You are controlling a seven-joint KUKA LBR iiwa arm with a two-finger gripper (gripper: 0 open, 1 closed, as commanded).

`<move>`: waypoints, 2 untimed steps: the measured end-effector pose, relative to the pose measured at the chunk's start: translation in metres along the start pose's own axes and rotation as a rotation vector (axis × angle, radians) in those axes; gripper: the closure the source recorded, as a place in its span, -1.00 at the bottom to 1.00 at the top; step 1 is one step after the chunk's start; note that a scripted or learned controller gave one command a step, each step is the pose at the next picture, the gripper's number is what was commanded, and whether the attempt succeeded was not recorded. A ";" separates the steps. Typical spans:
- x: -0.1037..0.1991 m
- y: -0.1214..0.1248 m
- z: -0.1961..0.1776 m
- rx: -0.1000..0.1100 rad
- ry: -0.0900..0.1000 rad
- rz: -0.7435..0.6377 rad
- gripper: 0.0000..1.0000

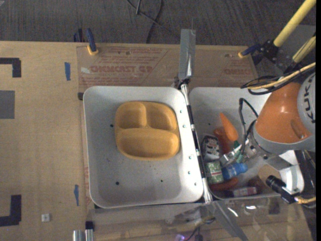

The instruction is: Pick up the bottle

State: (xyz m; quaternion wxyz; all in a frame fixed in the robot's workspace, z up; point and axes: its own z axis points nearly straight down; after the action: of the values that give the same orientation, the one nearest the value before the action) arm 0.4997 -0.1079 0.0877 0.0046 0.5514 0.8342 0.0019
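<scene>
Camera view shows you the gripper (239,153) low at right, above the blue-capped bottle (231,171); nothing lifted, grip state unclear.

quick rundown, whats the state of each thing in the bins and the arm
yellow divided plate: upside down, flat in the left bin.
blue bottle: lying on its side in the right bin, among other items.
orange carrot toy: lying tilted, beside the pile.
green packet: lying flat by the divider.
pincer: low over the pile, by the bottle; grip unclear.
</scene>
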 end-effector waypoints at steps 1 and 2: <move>-0.032 -0.021 0.001 0.001 0.003 0.136 -1.00; -0.033 -0.021 -0.009 -0.002 0.003 0.141 1.00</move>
State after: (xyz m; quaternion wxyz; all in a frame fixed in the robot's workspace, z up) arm 0.4931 -0.1465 0.0972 0.0037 0.6088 0.7933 0.0039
